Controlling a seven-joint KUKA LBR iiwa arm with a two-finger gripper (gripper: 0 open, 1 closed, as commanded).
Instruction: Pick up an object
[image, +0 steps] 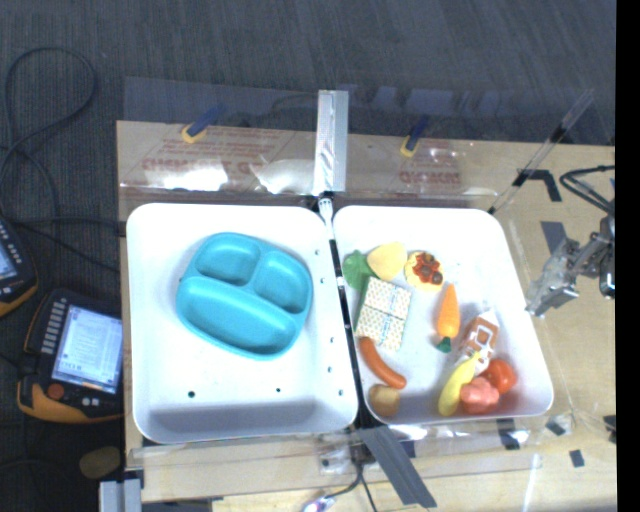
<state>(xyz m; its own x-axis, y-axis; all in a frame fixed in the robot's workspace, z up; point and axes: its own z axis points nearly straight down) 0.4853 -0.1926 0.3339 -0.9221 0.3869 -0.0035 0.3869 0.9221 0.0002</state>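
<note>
The hand (565, 275) hangs outside the right bin (505, 245); whether it is apart or together, I cannot tell. The toy carrot (448, 312), banana (455, 386) and tomato (500, 375) crowd together, so a grasp may slip.

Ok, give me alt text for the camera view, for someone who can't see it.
Two shallow white bins sit side by side: the left bin holds a blue divided plastic plate, the right bin a heap of toy food including an orange carrot and yellow banana.

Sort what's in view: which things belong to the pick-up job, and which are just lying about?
Job: toy food in the right bin - carrot, banana, sausage, cracker, tomato; the hand beside that bin.

Lying about: blue divided plate in the left bin, teach pendant, cables.
</note>
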